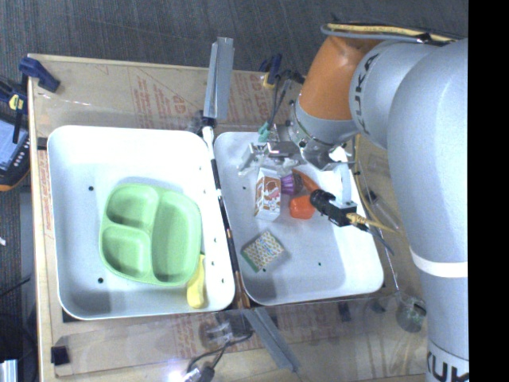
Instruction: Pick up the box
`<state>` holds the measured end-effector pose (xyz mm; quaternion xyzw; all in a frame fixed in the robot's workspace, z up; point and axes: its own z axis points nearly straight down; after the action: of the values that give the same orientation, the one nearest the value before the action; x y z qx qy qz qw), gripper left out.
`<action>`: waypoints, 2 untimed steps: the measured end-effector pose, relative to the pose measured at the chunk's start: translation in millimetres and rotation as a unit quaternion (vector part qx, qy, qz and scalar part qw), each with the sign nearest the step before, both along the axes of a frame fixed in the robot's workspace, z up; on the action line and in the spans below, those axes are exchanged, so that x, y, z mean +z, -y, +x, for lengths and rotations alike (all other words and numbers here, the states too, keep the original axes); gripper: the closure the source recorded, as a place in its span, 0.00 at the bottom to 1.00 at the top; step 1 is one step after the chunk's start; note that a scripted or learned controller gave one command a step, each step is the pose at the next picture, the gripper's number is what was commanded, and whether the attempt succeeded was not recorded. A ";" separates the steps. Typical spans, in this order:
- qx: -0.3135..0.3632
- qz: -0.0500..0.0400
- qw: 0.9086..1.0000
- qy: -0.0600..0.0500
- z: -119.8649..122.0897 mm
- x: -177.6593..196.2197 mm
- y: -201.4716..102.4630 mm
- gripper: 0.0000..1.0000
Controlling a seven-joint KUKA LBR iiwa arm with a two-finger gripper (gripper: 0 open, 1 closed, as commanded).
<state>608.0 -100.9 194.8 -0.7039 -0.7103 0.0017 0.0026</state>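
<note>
Crowding is main risk: box (268, 194) stands in right bin (362, 273) touching purple item (287, 185) and orange item (301, 206), so descent could nudge neighbours or tip box. Gripper (270, 151) hovers just above box, near bin's far rim; grip state: cannot tell. Patterned packet (262, 251) lies nearer front. Left bin (71, 146) holds green divided plate (151, 233), yellow item (196, 290).

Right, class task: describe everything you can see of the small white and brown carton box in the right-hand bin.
The small white and brown carton box looks like printed cardboard, mostly white with a brown and reddish picture on its face. It sits in the far half of the right white bin, its long side running away from the camera. The gripper hangs just beyond its far end. An orange object lies close at its right side.
</note>
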 end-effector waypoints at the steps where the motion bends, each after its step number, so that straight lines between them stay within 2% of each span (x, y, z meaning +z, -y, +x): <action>1: -0.002 -0.001 1.000 0.000 -50.0 -79.0 52.0 0.00; 2: -0.013 -0.001 1.000 0.002 10.9 -103.6 84.0 0.00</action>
<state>618.9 -184.9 91.2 -0.7134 -0.7008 0.0011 0.0011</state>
